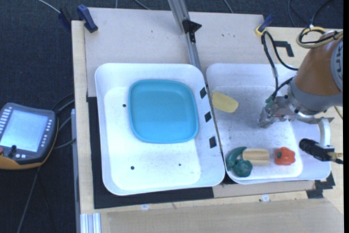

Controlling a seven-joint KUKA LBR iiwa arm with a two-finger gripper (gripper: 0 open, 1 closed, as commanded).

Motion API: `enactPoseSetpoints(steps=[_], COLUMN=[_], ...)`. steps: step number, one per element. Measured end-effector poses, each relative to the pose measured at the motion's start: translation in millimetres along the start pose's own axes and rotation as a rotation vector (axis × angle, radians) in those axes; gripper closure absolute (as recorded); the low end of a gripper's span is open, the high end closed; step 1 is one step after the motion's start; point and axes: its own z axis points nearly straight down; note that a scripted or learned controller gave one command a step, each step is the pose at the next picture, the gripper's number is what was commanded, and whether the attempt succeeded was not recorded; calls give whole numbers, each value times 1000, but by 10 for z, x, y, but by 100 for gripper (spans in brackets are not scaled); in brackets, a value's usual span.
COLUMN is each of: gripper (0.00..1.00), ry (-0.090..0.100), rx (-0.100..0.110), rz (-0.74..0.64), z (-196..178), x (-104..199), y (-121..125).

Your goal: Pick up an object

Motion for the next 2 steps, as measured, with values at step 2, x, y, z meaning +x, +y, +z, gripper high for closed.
enactPoseSetpoints(steps=[2], gripper=[100], ry=[-1], rx=[-5], rz=[0], z=[-1162], x=[-55], y=[81])
